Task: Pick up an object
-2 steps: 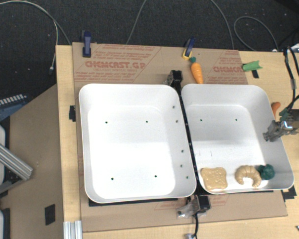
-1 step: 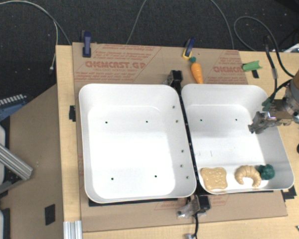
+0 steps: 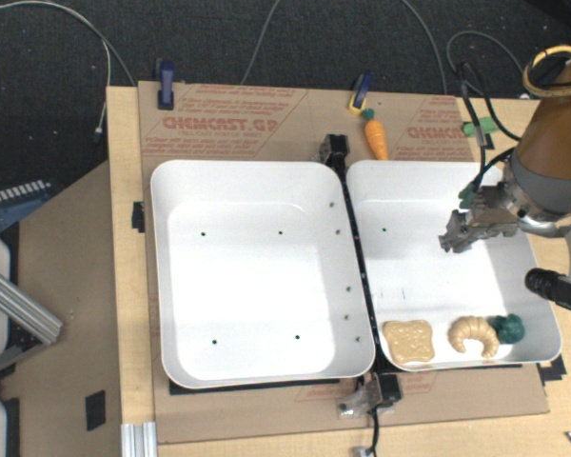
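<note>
Nearest to us, along the near wall of the right bin (image 3: 428, 184), lie three small things in a row. At the left of the row we see a toast (image 3: 408, 342), a flat tan slice with a rounded top and a paler patch on its face. Beside it, a little apart, sits a croissant (image 3: 475, 335), a pale golden crescent curling with both ends turned toward the near wall. A dark green lump (image 3: 509, 328) touches the croissant's right end; we cannot tell what it is. All three rest on the bin floor, well apart from the gripper.

We see the gripper (image 3: 455, 238) in the far right part of the same bin, hanging over the bare white floor. Its dark grey fingers point toward the left and slightly toward us, and nothing sits between them. Whether they stand apart or together we cannot tell, since they merge into one dark shape. Behind them the wrist widens into a grey collar, then an orange-brown band (image 3: 555, 136), and the arm leaves at the right edge.

Outside the bins, on the cardboard (image 3: 219, 122) just past the far wall of the right bin, lies a small carrot (image 3: 376, 138), orange with a green tip. The left bin (image 3: 257, 274) sits just beside the right one.
</note>
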Tool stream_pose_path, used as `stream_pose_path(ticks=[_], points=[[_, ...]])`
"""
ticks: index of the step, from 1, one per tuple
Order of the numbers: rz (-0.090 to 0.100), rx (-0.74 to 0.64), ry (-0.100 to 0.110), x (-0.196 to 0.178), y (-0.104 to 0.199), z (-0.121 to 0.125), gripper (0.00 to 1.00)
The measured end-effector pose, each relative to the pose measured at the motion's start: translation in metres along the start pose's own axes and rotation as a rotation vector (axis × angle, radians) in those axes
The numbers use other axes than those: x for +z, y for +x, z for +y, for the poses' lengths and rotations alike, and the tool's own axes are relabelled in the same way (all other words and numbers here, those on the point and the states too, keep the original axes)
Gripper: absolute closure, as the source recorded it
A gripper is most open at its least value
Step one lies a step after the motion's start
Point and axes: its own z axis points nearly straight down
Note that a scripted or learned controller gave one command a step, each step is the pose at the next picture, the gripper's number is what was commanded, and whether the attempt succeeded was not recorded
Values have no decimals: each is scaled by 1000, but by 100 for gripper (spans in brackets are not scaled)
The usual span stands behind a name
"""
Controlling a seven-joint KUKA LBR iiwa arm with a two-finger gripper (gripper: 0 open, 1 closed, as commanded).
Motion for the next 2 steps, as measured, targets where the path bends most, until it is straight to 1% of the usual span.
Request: stream_pose_path(ticks=[1,2], points=[[0,1,1,8,45,14,100],[0,1,0,14,86,33,100]])
